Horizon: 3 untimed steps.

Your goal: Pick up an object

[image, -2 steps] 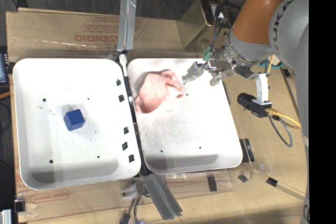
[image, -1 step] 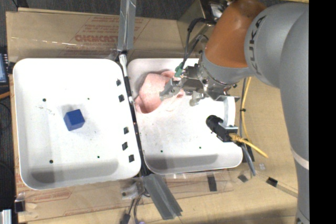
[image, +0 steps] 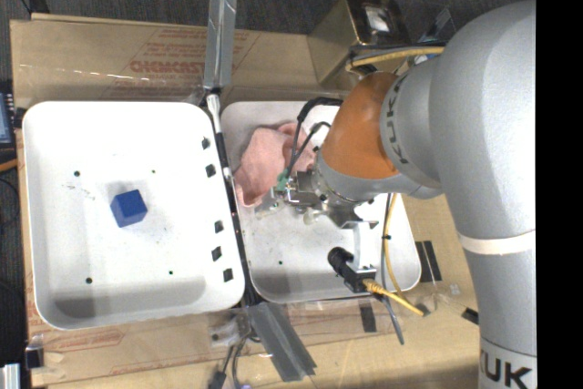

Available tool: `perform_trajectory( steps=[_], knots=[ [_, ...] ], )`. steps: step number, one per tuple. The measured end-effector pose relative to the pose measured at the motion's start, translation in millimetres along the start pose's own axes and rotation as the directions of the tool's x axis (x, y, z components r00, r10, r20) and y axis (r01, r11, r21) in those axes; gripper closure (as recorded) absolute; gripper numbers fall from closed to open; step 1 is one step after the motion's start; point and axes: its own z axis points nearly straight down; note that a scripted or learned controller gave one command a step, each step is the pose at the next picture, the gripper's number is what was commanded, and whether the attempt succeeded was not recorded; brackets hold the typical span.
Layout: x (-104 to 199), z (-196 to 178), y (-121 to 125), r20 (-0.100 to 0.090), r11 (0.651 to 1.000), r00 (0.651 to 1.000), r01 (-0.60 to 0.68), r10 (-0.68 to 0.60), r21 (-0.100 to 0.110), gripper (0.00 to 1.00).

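Looming closest to the lens, the grey KUKA arm point(image: 478, 150) fills the right side of the scene, its rounded body reaching over the right bin point(image: 273, 282), with an orange band point(image: 360, 137) wrapped above the wrist. All places below are given relative to that right bin.

Beneath both bins lies a flat sheet of brown cardboard point(image: 118, 59) with faint red print, extending beyond the right bin's far edge and well to its left. Touching the right bin's left wall sits the left bin point(image: 55, 196), white and shallow, of similar size. A grey metal bar point(image: 219, 41) stands at the far end of the seam where the two bins meet.

Inside the right bin, in its far left part, rests a crumpled pink cloth point(image: 260, 164), lying against the left wall. The gripper point(image: 293, 193) hangs low over the bin's middle, just beside the cloth's near edge; its fingers are too cluttered by wiring and metal parts to tell whether they are spread or closed, and nothing can be seen held between them. A yellow cable point(image: 392, 237) runs down along the bin's right side, ending past its near right corner.

Well to the left, near the middle of the left bin's floor, sits a small blue cube point(image: 128, 207), alone and apart from the gripper.
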Motion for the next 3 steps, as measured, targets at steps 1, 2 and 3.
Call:
perform_trajectory(
  steps=[1,2,3],
  knots=[
    [-23.6,14.7,56.6,0.0,0.999,0.999,0.032,-0.032,-0.005,0.0],
    [-96.1,12.8,104.3,0.001,0.996,0.996,0.09,-0.09,-0.007,0.0],
    [-109.4,-61.0,77.9,0.002,0.989,0.989,0.147,-0.147,-0.007,0.0]
  ],
)
